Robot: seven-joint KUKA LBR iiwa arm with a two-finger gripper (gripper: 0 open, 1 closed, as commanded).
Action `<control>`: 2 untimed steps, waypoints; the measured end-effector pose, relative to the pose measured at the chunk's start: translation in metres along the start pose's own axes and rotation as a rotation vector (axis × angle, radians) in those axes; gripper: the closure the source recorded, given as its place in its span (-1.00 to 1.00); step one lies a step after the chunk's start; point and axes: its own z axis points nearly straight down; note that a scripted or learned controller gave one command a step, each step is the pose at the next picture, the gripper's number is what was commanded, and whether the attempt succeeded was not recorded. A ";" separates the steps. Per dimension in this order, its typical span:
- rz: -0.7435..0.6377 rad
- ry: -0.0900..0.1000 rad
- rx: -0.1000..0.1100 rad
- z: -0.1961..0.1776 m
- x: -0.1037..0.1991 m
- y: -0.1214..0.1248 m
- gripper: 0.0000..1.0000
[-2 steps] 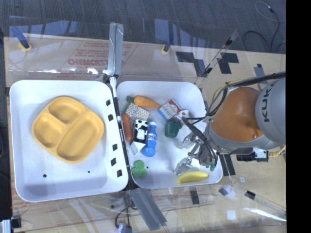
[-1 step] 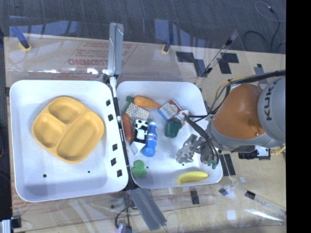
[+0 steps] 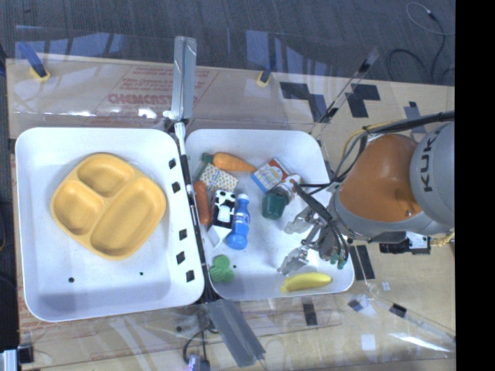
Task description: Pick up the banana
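Down in the right white plastic bin (image 3: pixel 255 141), the small yellow banana (image 3: pixel 307 282) lies flat on the floor close to the near wall, towards the right corner, with its length running left to right. The metal two-finger gripper (image 3: pixel 298 243) of the grey arm with the orange band (image 3: pixel 387 184) hangs just above and a little behind the banana. Its two fingers stand apart, one finger (image 3: pixel 297 222) higher in the view and the other finger (image 3: pixel 292 264) lower, close to the left end of the banana. Nothing is between them, so the pincer is open and it holds nothing. Whether the lower finger touches the banana, I cannot tell.

Other things lie in the same bin. An orange plastic carrot (image 3: pixel 232 162) is near the far wall, and beside it a small checkered packet (image 3: pixel 218 179). A blue bottle with a white cap (image 3: pixel 239 222) lies next to a black and white toy (image 3: pixel 224 205). A dark green cup (image 3: pixel 274 205) stands just left of the gripper, and a small carton with blue and red print (image 3: pixel 268 176) lies behind it. A green toy vegetable (image 3: pixel 222 270) sits near the front left corner.

In the left white bin (image 3: pixel 46 300), a yellow divided plate with three compartments (image 3: pixel 108 205) rests, well apart from the banana.
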 end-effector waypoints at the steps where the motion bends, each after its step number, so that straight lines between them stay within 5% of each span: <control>1: -0.038 0.004 0.001 0.012 0.001 -0.001 -1.00; 2: -0.042 0.001 0.001 0.001 0.000 0.000 1.00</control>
